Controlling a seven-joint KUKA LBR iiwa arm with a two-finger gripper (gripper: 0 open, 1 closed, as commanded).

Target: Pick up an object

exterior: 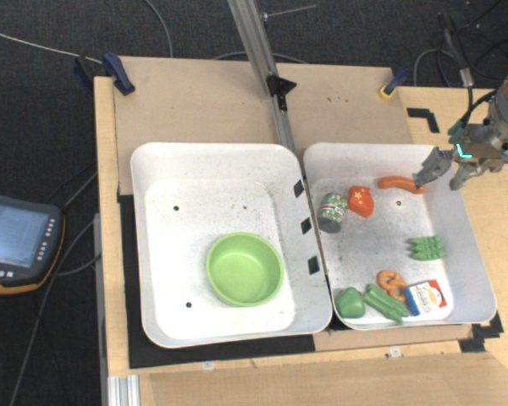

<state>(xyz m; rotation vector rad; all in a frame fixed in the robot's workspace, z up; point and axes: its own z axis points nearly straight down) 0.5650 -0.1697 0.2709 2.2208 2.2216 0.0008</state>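
Observation:
My gripper (pixel 447 173) hangs over the far right corner of the right bin (pixel 461 227), its two fingers spread apart with nothing between them. Just left of it lies an orange carrot-like piece (pixel 398 183). Further left sit a red pepper-like toy (pixel 361 200) and a small grey-green can (pixel 331 212). A green ridged piece (pixel 426 247) lies near the right wall. At the near edge lie a pretzel (pixel 390 281), a white and red packet (pixel 427 297), a green bean pod (pixel 385 302) and a green pepper (pixel 350 303).
The left bin (pixel 165 184) holds a light green bowl (pixel 245 268). A metal pole (pixel 256 45) slants over the back of the bench. A pendant with a screen (pixel 17 244) lies on the floor at the left.

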